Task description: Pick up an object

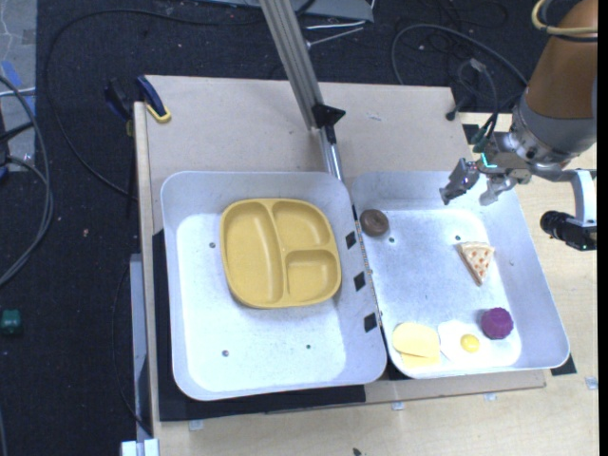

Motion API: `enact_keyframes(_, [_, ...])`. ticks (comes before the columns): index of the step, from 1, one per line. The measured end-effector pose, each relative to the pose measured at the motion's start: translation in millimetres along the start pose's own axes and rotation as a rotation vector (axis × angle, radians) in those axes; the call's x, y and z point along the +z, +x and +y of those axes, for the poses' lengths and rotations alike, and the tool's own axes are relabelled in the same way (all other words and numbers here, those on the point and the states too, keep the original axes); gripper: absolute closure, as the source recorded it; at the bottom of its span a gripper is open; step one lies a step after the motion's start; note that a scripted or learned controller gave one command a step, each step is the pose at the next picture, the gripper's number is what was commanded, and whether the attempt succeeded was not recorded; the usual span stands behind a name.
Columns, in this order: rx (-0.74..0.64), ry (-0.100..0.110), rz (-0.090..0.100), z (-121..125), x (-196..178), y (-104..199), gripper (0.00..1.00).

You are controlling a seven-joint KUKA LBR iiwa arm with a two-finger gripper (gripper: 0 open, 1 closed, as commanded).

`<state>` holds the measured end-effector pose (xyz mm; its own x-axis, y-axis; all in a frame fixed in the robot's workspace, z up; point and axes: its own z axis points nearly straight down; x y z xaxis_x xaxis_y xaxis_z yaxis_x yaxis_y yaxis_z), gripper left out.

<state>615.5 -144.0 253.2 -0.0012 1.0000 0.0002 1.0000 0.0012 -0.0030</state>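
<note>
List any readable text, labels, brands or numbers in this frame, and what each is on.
None can be read.
Yellow divided plate: plain, no marking.
Both white bins: no print, just small dark dots.
Pizza slice, purple ball, fried egg, brown piece: unmarked.
Gripper: a small teal spot near it, too small to read.

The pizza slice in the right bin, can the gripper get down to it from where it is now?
Probably yes. The pizza slice lies alone on the bin floor, apart from the other items, and the gripper hovers just above it in the view.
</note>
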Motion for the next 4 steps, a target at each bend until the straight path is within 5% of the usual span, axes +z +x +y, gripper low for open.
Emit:
enact_keyframes(1, [0.000,-0.003,-0.001,0.8,-1.6,0.0,0.00])
enact_keyframes(4, [0.002,0.000,0.000,0.6,159.5,4.4,0.00])
